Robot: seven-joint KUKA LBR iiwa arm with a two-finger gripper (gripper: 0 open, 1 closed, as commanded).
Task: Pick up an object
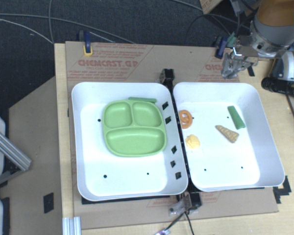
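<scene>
Above right bin's (264, 126) far rim: fingers (229, 68), state unclear | pretzel (185, 118) touching left wall

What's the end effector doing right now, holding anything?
End effector: above the right bin's far rim, nothing seen in it; open or closed cannot be told.

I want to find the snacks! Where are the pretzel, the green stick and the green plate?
pretzel (185, 118), camera view, on its ring
green stick (236, 117), camera view, its middle
green plate (134, 140), camera view, its large compartment
</scene>
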